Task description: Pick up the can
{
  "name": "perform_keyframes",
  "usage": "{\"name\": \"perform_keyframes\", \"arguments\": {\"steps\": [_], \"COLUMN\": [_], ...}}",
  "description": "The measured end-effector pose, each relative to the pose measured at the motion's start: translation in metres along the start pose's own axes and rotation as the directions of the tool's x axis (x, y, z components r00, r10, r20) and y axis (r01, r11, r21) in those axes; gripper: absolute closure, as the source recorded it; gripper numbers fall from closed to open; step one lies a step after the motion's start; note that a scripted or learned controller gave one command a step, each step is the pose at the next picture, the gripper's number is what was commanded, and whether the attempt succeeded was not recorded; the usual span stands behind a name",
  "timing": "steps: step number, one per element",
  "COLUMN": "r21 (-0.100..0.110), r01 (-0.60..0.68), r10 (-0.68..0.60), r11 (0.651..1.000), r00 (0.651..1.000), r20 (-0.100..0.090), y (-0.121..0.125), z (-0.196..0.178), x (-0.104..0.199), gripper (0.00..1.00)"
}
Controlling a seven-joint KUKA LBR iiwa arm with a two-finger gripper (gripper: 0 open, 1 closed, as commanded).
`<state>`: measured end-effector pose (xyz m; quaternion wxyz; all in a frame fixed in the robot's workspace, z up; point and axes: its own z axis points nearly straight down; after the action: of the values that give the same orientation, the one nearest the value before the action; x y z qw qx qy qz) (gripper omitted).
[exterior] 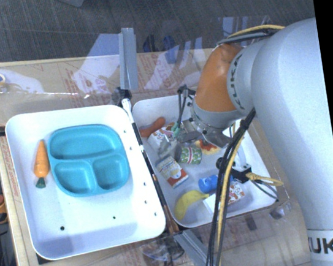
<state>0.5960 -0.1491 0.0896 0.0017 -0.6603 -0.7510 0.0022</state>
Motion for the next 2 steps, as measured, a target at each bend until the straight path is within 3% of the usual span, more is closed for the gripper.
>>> {"name": "perform_keyframes", "arguments": {"steps": [1,2], "r21": [-0.001,-0.005], "r01": [0.031,0.063], "r10": [-0.031,-0.063], "r11": [1.000,0.998], "r00": [1.000,0.998], "r20": [-0.002,0.006], "y": [0.033,-0.008], "z": [-0.001,-0.003], "x": [0.022,0.037], "gripper": [0.00,0.00]}}
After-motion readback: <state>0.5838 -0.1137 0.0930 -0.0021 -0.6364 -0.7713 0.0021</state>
